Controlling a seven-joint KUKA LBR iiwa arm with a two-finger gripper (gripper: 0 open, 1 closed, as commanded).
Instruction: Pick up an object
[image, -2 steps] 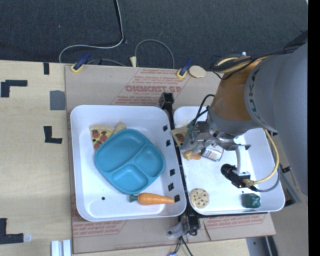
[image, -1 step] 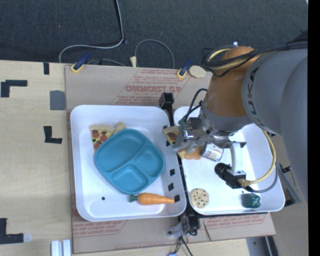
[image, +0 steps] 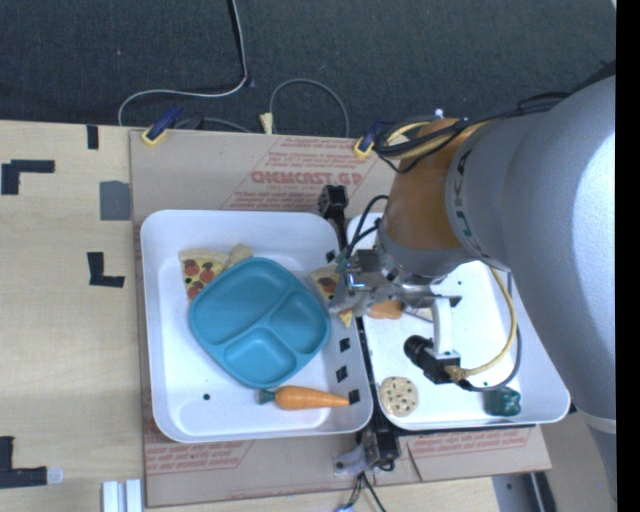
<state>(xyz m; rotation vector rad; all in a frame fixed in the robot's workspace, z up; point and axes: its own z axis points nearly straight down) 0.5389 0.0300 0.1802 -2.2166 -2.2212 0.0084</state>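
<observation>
From my console I take the blue divided plate (image: 258, 320) in the left bin (image: 160, 300) as my marker. The gripper (image: 350, 285) sits just off the plate's right edge, low over the divider where the two bins meet, and the wrist hides so much of it that I cannot tell how it is set or whether anything is in it. No object shows lifted clear of the bins, so I judge the pick not yet done. Candidates near the plate: a pizza slice (image: 203, 270) touching its upper-left rim, a carrot (image: 310, 398) just below its lower edge, and a small yellowish piece (image: 327, 284) right beside the gripper, partly hidden. Further right of the plate, in the right bin (image: 540, 400), lie a cookie (image: 399, 396), a small orange piece (image: 385, 311) and a green object (image: 504, 403). What remains, as I read it, is a secure grasp and a lift.
</observation>
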